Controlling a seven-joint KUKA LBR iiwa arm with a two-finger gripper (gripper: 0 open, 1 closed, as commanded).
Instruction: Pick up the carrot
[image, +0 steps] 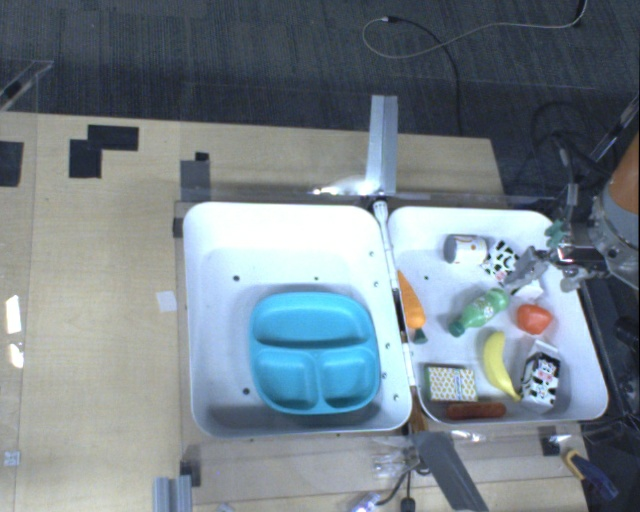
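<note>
The orange carrot (410, 304) lies in the right bin (590, 405), tight against its left wall, with its tip pointing to the far side. My gripper (546, 279) hovers over the right bin's far right part, well to the right of the carrot, above the red tomato (534, 319). Its fingers stand open with nothing between them.
Around the carrot lie a green bottle (478, 310), a banana (497, 362), a cracker box (451, 382), a brown sausage (475, 409), a cow-print carton (541, 378), a grey can (462, 248) and a spotted toy (500, 262). The left bin (215, 240) holds a blue divided plate (300, 325).
</note>
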